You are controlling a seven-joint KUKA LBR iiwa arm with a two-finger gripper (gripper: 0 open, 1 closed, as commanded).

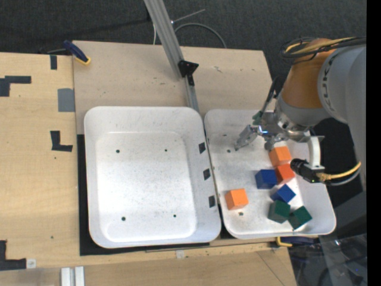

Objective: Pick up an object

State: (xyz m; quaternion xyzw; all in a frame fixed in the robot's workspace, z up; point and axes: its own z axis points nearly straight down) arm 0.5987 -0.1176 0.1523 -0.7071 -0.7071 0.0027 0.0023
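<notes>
The right bin holds several small blocks. An orange block lies alone near the bin's front left. Two more orange blocks sit by the right wall, with two blue blocks and two dark green blocks clustered toward the front right corner. My gripper hangs over the bin's back middle, just up and left of the upper orange block. It is open, with nothing between its fingers.
The left bin lies beside the right one. A slanted metal pole ends at the bins' back junction. The arm's grey and orange body covers the right bin's back right corner.
</notes>
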